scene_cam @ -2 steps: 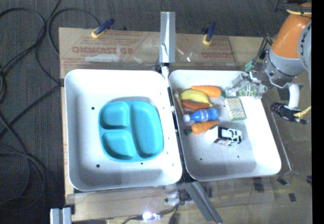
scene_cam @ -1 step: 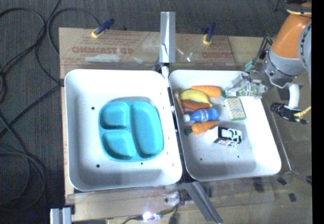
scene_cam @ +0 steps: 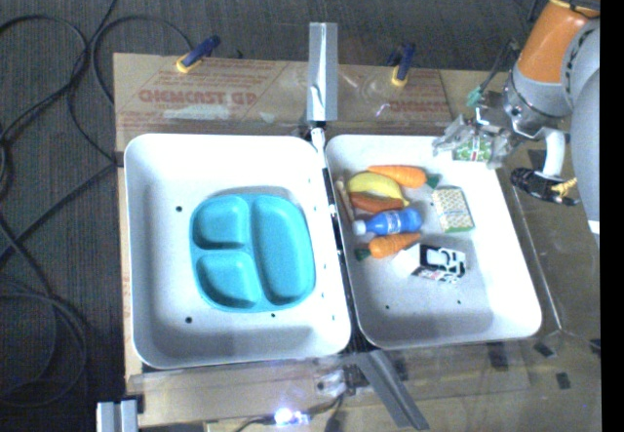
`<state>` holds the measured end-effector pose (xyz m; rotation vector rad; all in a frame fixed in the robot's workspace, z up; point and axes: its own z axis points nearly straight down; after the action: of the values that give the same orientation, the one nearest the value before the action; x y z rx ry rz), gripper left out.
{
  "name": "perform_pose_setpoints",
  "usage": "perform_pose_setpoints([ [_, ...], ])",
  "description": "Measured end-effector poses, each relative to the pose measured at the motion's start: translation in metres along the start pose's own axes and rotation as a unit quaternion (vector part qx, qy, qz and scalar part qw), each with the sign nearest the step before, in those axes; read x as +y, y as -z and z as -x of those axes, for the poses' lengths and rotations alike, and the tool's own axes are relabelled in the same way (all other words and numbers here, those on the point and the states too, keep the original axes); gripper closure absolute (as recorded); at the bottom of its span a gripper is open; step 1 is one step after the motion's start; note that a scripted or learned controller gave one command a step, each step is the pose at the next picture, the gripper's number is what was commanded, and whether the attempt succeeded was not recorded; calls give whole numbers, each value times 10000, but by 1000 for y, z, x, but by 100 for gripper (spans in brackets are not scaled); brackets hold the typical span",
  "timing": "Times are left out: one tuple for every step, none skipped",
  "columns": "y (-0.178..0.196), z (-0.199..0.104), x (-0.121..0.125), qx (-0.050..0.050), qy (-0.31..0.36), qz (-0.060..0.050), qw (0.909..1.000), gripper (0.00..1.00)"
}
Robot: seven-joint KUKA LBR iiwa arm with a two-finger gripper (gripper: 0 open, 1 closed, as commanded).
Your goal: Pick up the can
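Right bin (scene_cam: 507, 308): can (scene_cam: 474, 145) at far rim, between end effector (scene_cam: 478, 139) fingers.

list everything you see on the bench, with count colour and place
bins: 2, white, side by side on the bench
divided tray: 1, blue, in the left bin
carrots: 2, orange, right bin, one above and one below the bottle
banana: 1, yellow, right bin, upper middle
bottle: 1, blue, right bin centre
small box: 1, green and pale, right bin, right of the bottle
black and white item: 1, right bin, lower middle
clamps: 2, blue and yellow, back edge of the bench
arm: 1, grey and orange, upper right
claw: 1, over the right bin's back right corner
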<state>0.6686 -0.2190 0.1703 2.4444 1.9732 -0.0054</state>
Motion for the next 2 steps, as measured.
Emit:
perform_pose_setpoints([
  [-57,-6,-28,62,-777,109,9969,0],
  [-67,-15,4,58,-448,25,9990,0],
])
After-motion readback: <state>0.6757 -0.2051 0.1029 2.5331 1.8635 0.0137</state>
